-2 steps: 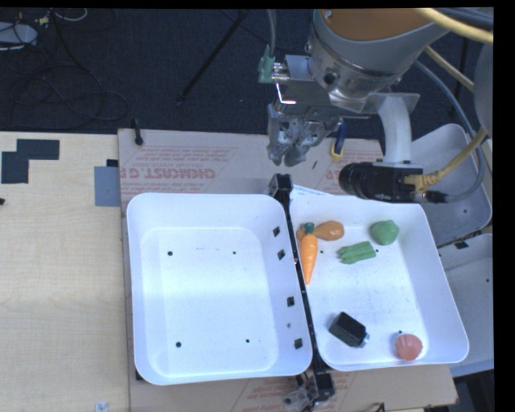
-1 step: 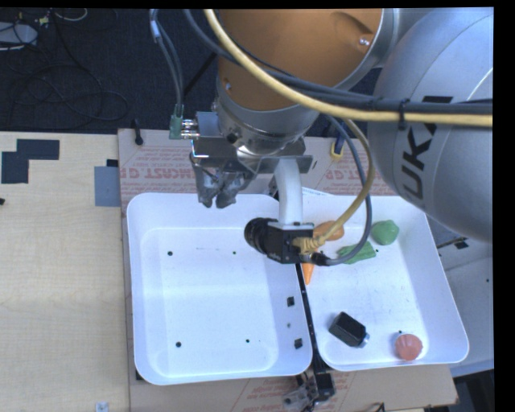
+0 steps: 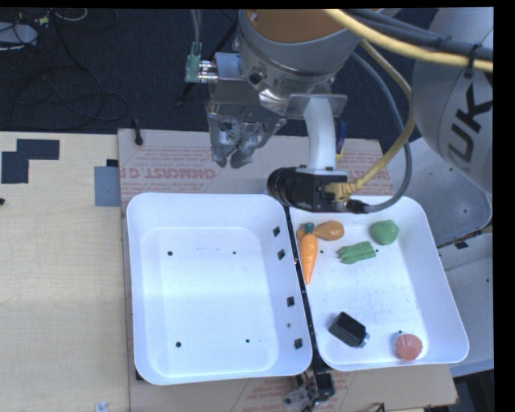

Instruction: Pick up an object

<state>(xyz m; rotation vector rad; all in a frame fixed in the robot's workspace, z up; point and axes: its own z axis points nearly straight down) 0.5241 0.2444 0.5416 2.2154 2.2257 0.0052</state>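
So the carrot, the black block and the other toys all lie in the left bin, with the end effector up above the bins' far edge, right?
Not quite: the camera view shows the carrot, black block and other toys in the right bin, not the left. The end effector is indeed above the far edge.

Dark floor (image 3: 96,72) strewn with cables (image 3: 48,24) lies behind a pale wooden bench (image 3: 56,265).

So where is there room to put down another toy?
The left bin has bare floor from wall to wall. In the right bin, there's an open patch in the middle, between the green piece above and the black block below. Its top is crowded: carrot, orange piece, green ball.
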